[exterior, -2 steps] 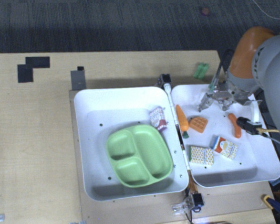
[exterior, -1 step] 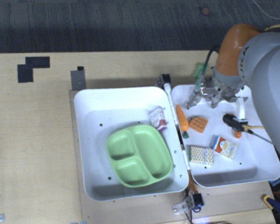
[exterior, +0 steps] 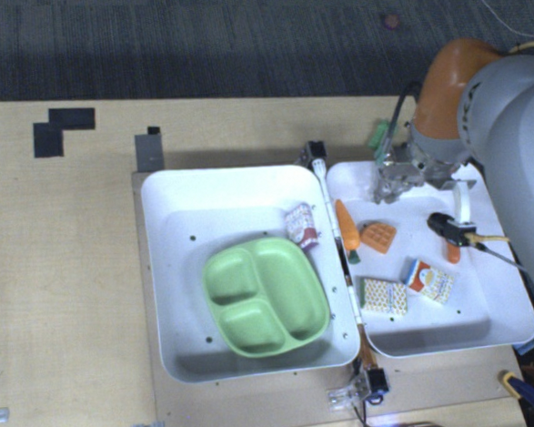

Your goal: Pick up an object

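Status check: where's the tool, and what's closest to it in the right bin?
Tool low over right bin's far corner, nothing seen in it. Nearest: orange waffle block, carrot. Green divided plate in left bin, out of the way.

Pale wooden bench (exterior: 63,295) (black tape patches (exterior: 60,129)) against dark grey carpet (exterior: 191,35)

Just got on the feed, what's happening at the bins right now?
The arm reaches in from the right, its tool at the far end of the right bin, above a carrot and an orange waffle piece. I can't see anything in the tool. Two small cartons lie nearer. The left bin holds a green divided plate and a small wrapper.
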Motion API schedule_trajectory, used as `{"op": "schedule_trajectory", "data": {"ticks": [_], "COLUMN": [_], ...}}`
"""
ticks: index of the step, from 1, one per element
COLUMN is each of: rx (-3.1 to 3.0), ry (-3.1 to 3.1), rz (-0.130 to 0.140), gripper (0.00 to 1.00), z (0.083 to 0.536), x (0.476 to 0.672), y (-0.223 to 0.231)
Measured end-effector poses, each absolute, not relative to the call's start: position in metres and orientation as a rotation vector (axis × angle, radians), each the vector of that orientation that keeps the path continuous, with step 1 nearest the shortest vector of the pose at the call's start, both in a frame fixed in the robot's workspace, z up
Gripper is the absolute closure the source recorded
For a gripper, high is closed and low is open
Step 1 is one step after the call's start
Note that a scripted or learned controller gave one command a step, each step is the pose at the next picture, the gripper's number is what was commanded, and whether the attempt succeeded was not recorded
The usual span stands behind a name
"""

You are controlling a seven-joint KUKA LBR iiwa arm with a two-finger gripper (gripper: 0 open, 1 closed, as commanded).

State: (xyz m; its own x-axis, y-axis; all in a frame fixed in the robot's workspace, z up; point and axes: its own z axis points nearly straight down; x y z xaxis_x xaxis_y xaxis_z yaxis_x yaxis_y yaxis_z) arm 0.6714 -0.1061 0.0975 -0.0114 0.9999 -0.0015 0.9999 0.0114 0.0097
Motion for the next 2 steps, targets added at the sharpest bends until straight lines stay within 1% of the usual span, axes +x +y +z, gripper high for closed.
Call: {"op": "schedule_trajectory", "data": {"ticks": [1, 2], "rx": [2.202, 2.212], "ry": [2.23, 2.227], "rz": [0.009, 0.003], "gripper": [0.0, 0.0], "z": [0.097, 0.085], "x": [0.671, 0.669], "y": [-0.106, -0.083]}}
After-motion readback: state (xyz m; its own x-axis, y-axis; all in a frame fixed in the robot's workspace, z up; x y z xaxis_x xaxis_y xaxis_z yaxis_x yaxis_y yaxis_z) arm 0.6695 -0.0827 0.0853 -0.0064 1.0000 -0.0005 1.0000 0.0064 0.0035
